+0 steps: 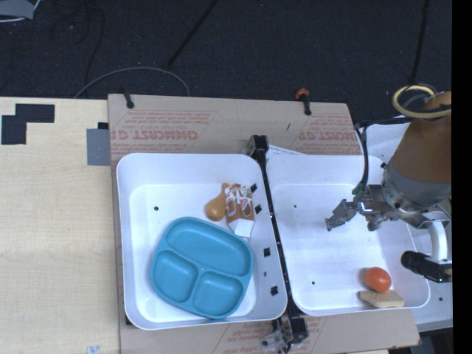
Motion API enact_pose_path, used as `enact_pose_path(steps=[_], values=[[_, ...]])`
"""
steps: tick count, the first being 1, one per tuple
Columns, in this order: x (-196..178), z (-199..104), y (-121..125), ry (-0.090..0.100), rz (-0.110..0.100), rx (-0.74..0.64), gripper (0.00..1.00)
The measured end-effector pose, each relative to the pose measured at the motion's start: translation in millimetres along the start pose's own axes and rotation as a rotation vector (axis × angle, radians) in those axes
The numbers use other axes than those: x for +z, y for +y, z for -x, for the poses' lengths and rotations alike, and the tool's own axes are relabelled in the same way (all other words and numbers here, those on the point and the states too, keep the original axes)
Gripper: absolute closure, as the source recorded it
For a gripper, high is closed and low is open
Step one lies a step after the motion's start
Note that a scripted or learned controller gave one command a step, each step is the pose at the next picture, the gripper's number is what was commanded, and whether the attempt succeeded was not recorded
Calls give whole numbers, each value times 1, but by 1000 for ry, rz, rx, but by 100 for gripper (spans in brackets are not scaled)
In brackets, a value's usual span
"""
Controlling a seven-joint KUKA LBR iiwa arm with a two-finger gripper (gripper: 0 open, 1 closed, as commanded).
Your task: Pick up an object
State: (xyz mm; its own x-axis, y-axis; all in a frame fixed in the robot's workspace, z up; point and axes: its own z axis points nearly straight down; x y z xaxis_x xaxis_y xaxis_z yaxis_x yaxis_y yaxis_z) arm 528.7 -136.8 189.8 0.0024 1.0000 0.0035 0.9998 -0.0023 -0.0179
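Observation:
My gripper [355, 220] hangs over the middle of the right bin [310, 169], reaching in from the right, open with nothing between its fingers. An orange-red ball [377, 279] lies near that bin's front right corner, touching a tan bread-like slab [382, 298] just in front of it. Both lie below and slightly right of the gripper, apart from it. In the left bin [136, 198] a blue divided plate [200, 266] fills the front half. A small orange and brown toy [231, 203] sits behind the plate by the divider.
A black clamp strip [270, 227] runs along the divider between the bins. The grey arm with its orange band [426, 153] stands over the right bin's right edge. A small white piece [242, 226] lies by the plate's back right corner. Bare bin floor stretches left of the gripper.

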Motion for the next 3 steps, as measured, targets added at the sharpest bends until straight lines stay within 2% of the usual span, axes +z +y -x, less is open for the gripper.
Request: enact_pose_path(steps=[1, 3], values=[[-8, 0, 3, -2, 14, -2, 0], [101, -4, -7, -1, 10, -2, 0]])
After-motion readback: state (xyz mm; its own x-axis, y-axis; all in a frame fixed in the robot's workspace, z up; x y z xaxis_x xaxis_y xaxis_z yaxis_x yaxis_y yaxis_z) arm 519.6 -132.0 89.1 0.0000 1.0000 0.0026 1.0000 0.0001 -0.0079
